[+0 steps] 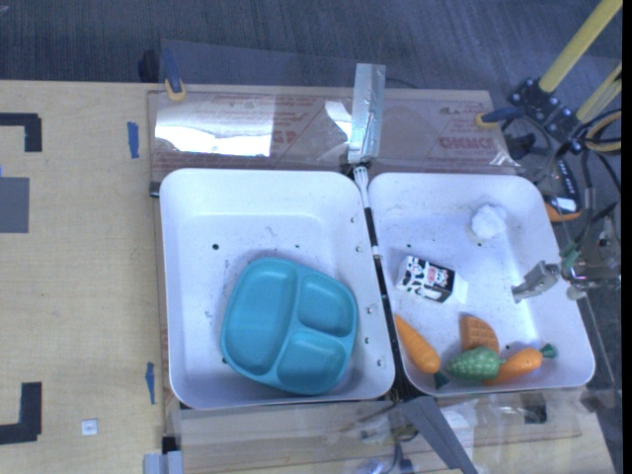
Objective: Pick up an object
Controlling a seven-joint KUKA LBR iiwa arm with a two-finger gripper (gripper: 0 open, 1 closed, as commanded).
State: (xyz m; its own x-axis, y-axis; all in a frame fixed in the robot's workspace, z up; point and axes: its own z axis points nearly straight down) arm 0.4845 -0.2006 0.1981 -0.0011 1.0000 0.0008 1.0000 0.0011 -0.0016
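The right bin point(444, 200) holds several small objects. A black-and-white carton point(427, 278) lies near its middle, and a white crumpled lump point(487, 222) sits toward the back. Along the front lie an orange carrot point(417, 345), a brown waffle-like piece point(478, 330), a green bumpy toy point(474, 364) and a second carrot with a green top point(523, 361). My gripper point(536, 280) reaches in over the bin's right side, low and to the right of the carton, apart from every object. Nothing shows in its grasp.
The left bin point(197, 215) carries a teal divided plate point(289, 324) in its front half. A metal divider post point(366, 112) stands at the back between the bins. Cables and yellow rods point(578, 42) crowd the far right.
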